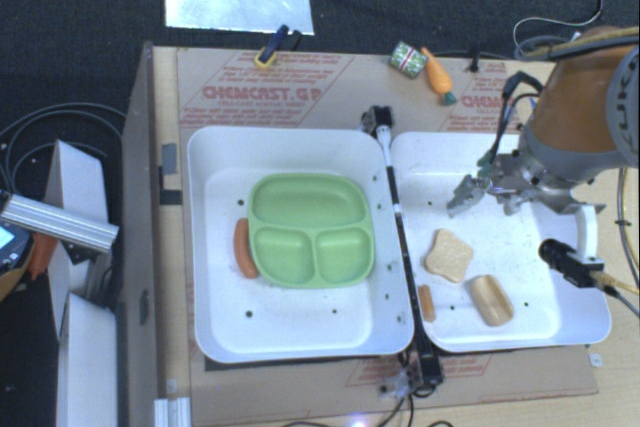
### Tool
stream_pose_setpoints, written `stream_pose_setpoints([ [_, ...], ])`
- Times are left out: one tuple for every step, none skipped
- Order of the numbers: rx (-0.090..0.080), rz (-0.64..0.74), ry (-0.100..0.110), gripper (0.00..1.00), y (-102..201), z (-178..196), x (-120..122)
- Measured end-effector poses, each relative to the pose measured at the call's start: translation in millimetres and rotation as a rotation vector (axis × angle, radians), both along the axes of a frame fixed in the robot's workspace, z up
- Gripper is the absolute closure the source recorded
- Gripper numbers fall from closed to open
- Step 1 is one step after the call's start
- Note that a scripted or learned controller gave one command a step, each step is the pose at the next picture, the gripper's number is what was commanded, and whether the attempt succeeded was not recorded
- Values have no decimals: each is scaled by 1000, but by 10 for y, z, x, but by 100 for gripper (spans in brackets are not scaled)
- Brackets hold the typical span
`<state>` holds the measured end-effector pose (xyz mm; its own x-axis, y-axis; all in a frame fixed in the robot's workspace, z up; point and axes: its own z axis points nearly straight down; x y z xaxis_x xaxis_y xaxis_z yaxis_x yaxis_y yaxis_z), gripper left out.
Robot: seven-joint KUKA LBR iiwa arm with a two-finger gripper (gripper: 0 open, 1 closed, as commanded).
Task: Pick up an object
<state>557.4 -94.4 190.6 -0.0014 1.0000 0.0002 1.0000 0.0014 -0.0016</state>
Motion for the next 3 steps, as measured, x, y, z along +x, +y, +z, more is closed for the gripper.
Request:
stream_pose_setpoints([
  [0, 0, 0, 0, 11, -680, -86],
  [0, -1, -2, 0, 8, -1065, -168],
  [-1, 2, -5, 0, -242, -1055, 928],
])
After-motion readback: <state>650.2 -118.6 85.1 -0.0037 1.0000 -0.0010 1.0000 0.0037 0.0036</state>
